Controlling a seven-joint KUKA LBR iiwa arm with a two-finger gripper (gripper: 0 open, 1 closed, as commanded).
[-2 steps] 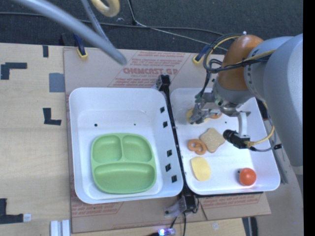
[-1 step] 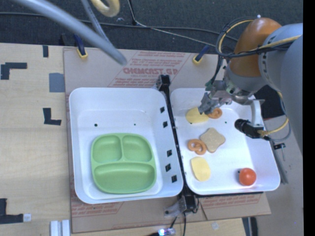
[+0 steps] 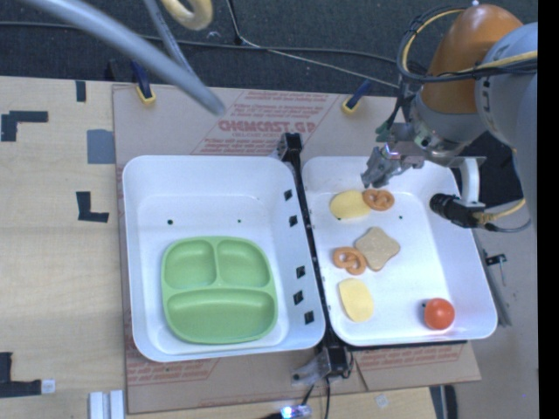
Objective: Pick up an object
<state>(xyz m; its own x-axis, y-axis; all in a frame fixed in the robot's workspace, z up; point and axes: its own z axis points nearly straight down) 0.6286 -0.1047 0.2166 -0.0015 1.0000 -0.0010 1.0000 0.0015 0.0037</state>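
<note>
A: Item, near edge: tomato (image 3: 438, 313), red, round; right bin's (image 3: 467, 260) front corner.
B: Target?
A: Likely the pretzel (image 3: 379, 201), brown, looped, touching yellow piece (image 3: 348, 205); end effector (image 3: 377, 175) just above, grip state indeterminable.
B: Risk?
A: Crowding; descent may nudge both, or slip through loops.

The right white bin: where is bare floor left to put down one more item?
In the right white bin, free floor lies between the slice of toast and the red tomato, along the right wall. The near-left corner below the pale yellow piece is narrow. It is crowded at the far left, where the gripper hangs over the pretzel and yellow lemon-shaped item.
</note>
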